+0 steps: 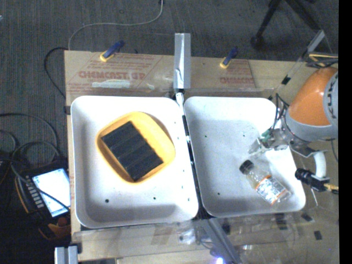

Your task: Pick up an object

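Note:
A small clear bottle (pixel 264 182) with a black cap and an orange-and-white label lies on its side in the right bin (pixel 220 147), near that bin's front right corner. My gripper (pixel 265 143) hangs over the right bin's right side, just above and behind the bottle's cap end. The arm's orange band (pixel 311 98) rises to the right of it. In the left bin (pixel 88 197) sits a yellow dish (pixel 159 128) with a black ridged block (pixel 132 150) resting in it.
A metal divider post (pixel 182 65) stands behind the seam between the bins. Two blue-and-yellow clamps (pixel 111 50) hold the cardboard backing at the rear. Cables and a tablet (pixel 49 188) lie on the floor to the left.

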You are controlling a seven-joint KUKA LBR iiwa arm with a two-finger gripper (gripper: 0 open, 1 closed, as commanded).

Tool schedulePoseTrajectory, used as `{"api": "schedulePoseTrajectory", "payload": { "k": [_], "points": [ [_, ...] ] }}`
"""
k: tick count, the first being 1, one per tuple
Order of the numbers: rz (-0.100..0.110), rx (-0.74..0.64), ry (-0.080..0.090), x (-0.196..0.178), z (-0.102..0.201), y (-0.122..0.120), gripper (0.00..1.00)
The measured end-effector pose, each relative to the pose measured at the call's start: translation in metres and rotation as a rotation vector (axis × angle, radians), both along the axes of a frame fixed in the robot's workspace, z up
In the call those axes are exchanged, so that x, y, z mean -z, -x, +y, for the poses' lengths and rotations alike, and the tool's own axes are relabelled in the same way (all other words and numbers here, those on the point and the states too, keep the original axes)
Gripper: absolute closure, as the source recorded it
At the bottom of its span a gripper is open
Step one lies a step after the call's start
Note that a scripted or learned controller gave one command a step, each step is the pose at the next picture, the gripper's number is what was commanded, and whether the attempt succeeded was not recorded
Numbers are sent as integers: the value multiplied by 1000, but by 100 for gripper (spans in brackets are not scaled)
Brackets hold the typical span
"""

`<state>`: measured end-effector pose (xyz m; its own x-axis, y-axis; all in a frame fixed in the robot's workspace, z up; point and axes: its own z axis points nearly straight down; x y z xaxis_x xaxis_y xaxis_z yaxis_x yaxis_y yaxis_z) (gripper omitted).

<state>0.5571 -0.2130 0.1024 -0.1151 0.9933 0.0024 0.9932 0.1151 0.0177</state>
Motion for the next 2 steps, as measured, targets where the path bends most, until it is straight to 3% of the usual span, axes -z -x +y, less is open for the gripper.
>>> {"api": "schedulePoseTrajectory", "payload": {
  "k": [1,2],
  "points": [
    [0,0,0,0,0,0,0],
    [2,-4,10,10,55,46,0]
  ]
}}
